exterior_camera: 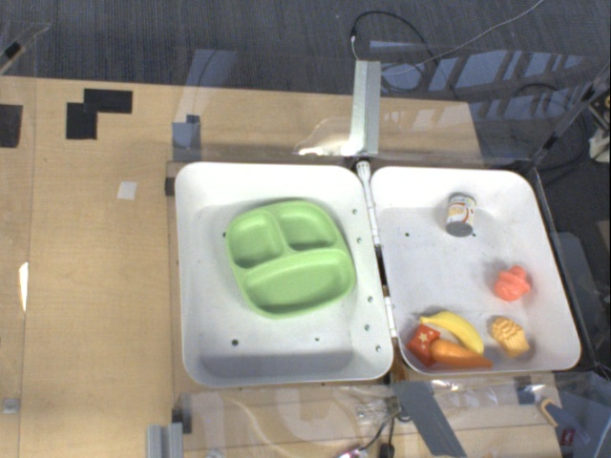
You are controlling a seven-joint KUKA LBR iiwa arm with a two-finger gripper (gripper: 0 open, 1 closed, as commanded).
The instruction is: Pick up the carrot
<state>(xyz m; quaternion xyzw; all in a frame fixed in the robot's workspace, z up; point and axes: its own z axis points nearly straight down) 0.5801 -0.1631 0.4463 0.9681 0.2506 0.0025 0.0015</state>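
The carrot (460,355) lies in the right bin's (535,246) near corner, touching the banana (454,329), so a lengthwise pinch seems best; jaw state cannot be told.

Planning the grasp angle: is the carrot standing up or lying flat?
Lying flat. The carrot rests lengthwise on the right bin's floor near its front edge, beside the banana.

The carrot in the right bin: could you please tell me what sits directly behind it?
The banana lies just behind the carrot, with a red item at its left end. Whether they touch cannot be told.
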